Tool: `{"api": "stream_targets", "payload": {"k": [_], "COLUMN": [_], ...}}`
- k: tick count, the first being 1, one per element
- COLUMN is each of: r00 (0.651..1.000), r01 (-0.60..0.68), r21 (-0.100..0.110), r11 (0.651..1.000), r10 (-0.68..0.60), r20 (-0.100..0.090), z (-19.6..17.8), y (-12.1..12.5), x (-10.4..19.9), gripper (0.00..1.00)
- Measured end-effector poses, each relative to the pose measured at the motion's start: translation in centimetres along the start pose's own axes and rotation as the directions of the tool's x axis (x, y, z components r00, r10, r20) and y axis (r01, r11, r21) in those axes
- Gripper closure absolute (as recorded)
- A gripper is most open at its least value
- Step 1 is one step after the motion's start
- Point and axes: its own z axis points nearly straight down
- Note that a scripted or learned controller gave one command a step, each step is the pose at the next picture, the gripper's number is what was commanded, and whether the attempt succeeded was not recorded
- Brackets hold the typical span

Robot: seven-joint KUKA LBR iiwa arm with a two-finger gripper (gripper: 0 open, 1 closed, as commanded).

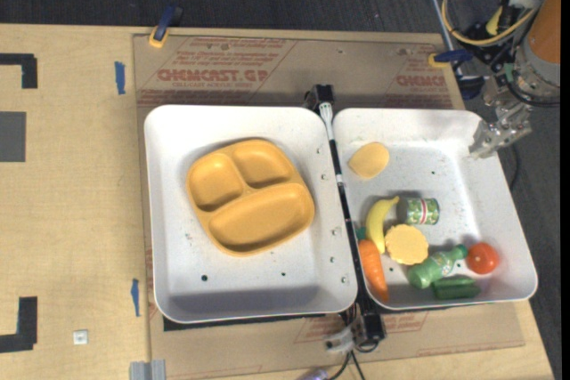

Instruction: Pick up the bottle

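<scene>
The gripper point(492, 139) is hovering at the right bin's point(445, 131) far corner, fingers apart and holding nothing; the green bottle point(435, 267) is lying untouched.

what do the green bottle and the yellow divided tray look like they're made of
Green bottle: probably glossy moulded plastic; it shows bright highlights and a uniform colour. Yellow divided tray: likely smooth plastic with a satin sheen, rounded moulded compartments and soft reflections.

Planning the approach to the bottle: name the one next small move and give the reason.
Probably shift the gripper across the right bin toward its near corner, then lower it. It hovers at that bin's far right rim, apart from everything, while the green bottle lies on its side at the near edge, packed between the tomato and the yellow disc.
</scene>
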Motion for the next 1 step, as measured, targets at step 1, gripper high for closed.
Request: {"api": "stream_targets", "payload": {"k": [1], "r00": [0.922], "r01": [0.387], "r21": [-0.005], "r11": [0.922], "r10": [-0.387], "r20": [0.004], "z": [8.97], "y": [-1.34], "x": [0.01], "gripper": [1.0]}}
